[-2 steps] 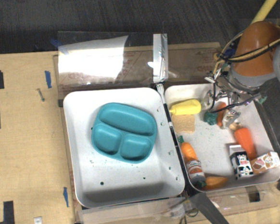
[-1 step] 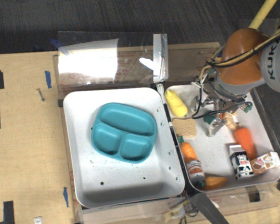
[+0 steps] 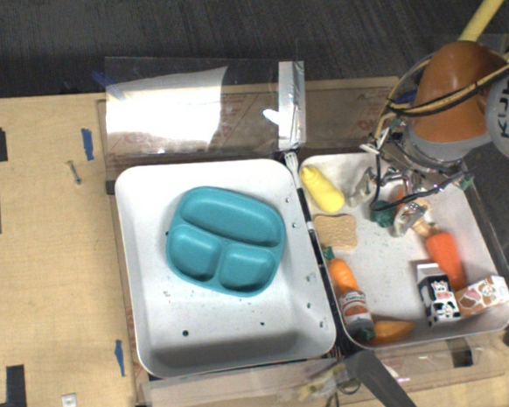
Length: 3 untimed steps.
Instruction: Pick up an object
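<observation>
My gripper [image 3: 393, 203] hangs low over the back of the right bin [image 3: 491, 250], under the arm's orange band [image 3: 452, 90]. Small orange and dark green bits show around its tip, and I cannot make out what they are. Left of it lies a yellow toy [image 3: 323, 189], with a tan slice of bread [image 3: 336, 230] just in front of that. An orange carrot-like piece [image 3: 445, 256] lies to the gripper's front right.
An orange bottle [image 3: 348, 291], another orange piece [image 3: 392, 328], a black-and-white carton [image 3: 437, 296] and a small printed box [image 3: 485, 295] lie along the right bin's front. The left bin [image 3: 158, 320] holds a teal divided plate [image 3: 225, 238].
</observation>
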Each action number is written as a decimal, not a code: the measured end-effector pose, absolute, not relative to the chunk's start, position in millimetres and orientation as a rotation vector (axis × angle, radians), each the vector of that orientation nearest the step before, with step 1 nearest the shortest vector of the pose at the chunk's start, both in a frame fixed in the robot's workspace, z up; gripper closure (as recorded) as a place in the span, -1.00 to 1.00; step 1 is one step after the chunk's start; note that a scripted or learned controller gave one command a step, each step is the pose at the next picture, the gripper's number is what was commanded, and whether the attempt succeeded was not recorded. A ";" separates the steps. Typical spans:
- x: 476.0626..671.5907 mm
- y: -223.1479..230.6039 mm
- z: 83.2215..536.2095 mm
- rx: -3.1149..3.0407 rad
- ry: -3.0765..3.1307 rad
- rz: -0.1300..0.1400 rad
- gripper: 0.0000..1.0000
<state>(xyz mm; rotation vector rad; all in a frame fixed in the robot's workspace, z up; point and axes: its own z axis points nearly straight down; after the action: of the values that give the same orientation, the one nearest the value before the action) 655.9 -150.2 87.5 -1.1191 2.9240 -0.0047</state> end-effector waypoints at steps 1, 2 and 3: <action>640.1 -141.4 88.0 -0.907 3.000 -0.001 -1.00; 624.9 -137.5 88.4 -0.907 2.999 -0.002 -1.00; 615.6 -143.1 88.5 -0.890 3.004 -0.001 -1.00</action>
<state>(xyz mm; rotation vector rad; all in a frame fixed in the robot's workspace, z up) 615.6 -143.1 88.5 -0.8905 3.0039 -0.0009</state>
